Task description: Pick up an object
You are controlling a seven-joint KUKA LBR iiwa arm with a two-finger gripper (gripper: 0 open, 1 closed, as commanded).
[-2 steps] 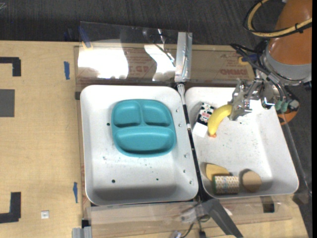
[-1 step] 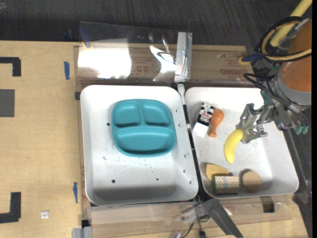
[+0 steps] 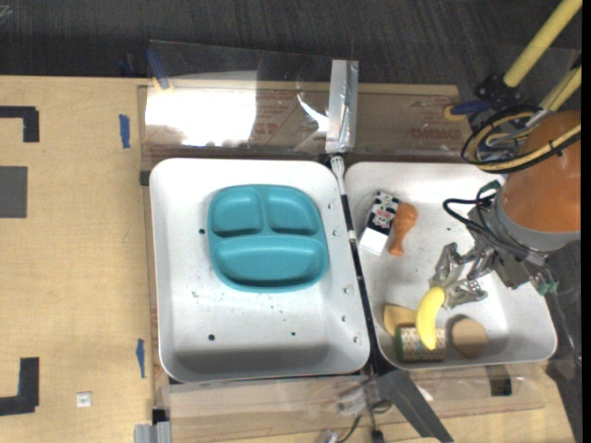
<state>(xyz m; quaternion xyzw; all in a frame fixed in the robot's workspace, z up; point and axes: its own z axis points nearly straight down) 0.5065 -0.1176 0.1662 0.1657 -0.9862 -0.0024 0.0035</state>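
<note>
My gripper (image 3: 458, 277) hangs over the right bin (image 3: 526, 326), reaching in from the right, open, with nothing between its fingers. Just below and to its left lies a yellow banana (image 3: 428, 317), its upper end close to the fingertips but apart from them. A brown round object (image 3: 469, 336) sits to the banana's right. A tan piece (image 3: 398, 318) and a small green-labelled can (image 3: 410, 342) sit to its left. Further back in the bin lie an orange toy (image 3: 402, 229) and a white and black box (image 3: 379, 224).
The left bin (image 3: 185, 321) holds a teal divided plate (image 3: 268, 235). A raised wall (image 3: 349, 247) separates the two bins. Cables (image 3: 503, 141) and yellow poles (image 3: 545, 30) stand behind the right bin. The arm's orange band (image 3: 554, 187) overhangs the bin's right side.
</note>
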